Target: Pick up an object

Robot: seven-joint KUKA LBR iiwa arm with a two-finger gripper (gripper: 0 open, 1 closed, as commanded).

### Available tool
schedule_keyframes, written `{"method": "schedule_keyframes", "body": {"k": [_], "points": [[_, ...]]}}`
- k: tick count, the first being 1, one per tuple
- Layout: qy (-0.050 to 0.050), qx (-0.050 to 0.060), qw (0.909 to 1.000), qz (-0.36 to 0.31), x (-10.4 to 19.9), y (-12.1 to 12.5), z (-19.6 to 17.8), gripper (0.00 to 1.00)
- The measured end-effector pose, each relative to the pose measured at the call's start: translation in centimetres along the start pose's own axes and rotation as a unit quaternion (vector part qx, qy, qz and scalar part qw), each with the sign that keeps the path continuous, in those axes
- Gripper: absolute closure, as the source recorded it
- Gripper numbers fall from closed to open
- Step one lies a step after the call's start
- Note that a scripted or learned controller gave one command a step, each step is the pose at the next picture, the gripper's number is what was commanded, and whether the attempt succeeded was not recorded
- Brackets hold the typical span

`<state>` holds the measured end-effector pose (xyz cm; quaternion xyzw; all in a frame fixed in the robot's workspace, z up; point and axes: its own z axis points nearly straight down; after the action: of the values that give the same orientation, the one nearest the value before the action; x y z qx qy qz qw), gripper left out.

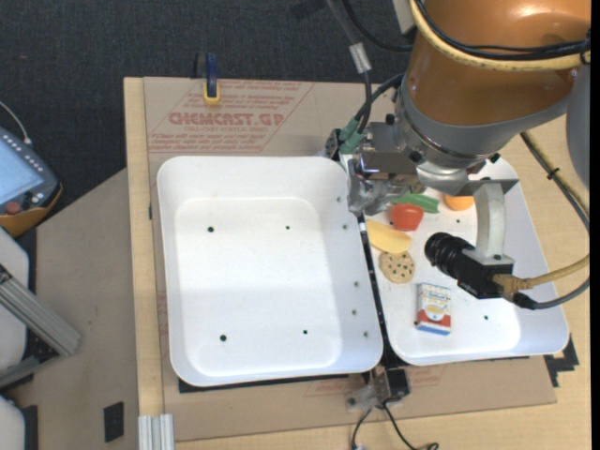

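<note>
Pincer: my pincer (367, 193) is low at the upper left corner of the right bin (536, 331), right of middle in the frame. The big orange and grey arm (487, 54) hides a lot of it, so I cannot tell how wide it is, or if it has anything in it.

Things to pick: they all lie in the right bin. A red tomato toy (406, 217) with a green bit (419, 201) on top sits just right of my pincer. A yellow slice (388, 236) lies just under the tomato. A round cookie (397, 267) is below that. A small red, white and blue box (434, 308) lies lower still, apart from the rest. A bit of orange (457, 202) peeks out beside the arm.

Left bin: the left bin (187, 186) is big and white.

Table: brown cardboard (234, 111) lies under both bins on the table.

Step now: I think I am going down for the tomato or the yellow slice (they are the closest).

How to do it well: I would line up over one toy alone, keep off the bin wall, go down slowly, and close gently.

What could go wrong: the tomato and slice touch, so I may nudge one away.
</note>
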<state>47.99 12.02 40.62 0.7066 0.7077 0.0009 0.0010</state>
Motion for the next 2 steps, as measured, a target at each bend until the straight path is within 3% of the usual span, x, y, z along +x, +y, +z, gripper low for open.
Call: {"method": "schedule_keyframes", "body": {"k": [1,2], "points": [[0.000,0.000,1.0000,-0.001,2.3,-0.1,-0.8,1.00],[0.000,-0.001,1.0000,0.000,2.2,0.0,-1.8,1.00]]}}
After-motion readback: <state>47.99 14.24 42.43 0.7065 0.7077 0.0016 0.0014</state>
